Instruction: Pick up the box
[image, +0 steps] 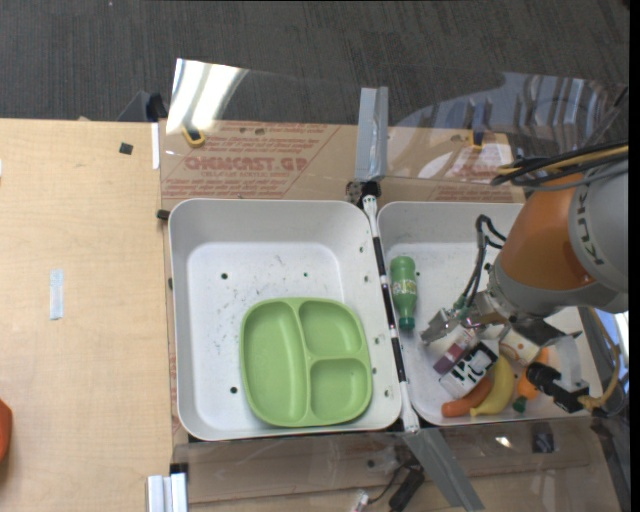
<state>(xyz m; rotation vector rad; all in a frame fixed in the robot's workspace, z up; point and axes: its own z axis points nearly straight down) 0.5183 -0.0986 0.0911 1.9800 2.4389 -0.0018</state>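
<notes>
Starting at the far left, an orange-red thing (3, 432) is being cut off by the frame's edge, and its kind cannot be made out. On the wooden bench (80, 380) a small pale strip (55, 295) is lying alone, too small to be named. Behind the bins, a cardboard sheet (260, 160) with red lettering is being washed out by glare at its upper left corner. The left bin (195, 250) is being occupied by a green divided plate (305, 360), lying flat toward the near right corner in full sight. Across the shared wall, a green bottle (402, 290) is being stretched along the left wall of the right bin (430, 220). The far right part of that bin is being covered by the arm (545, 250), and whatever lies beneath is being hidden. The gripper (452, 328) is being held low over the bin's middle, just right of the bottle. Whether the claw is open or closed cannot be told, its tip being lost against the clutter. The box (470, 368), white with black markings, is lying just below the gripper toward the bin's near side. Whether the purple patch at its left end belongs to it cannot be told, nor whether gripper and box are touching. A banana (497, 390) is being seen against the box's right side, and an orange carrot (462, 407) is lying just in front of both.
</notes>
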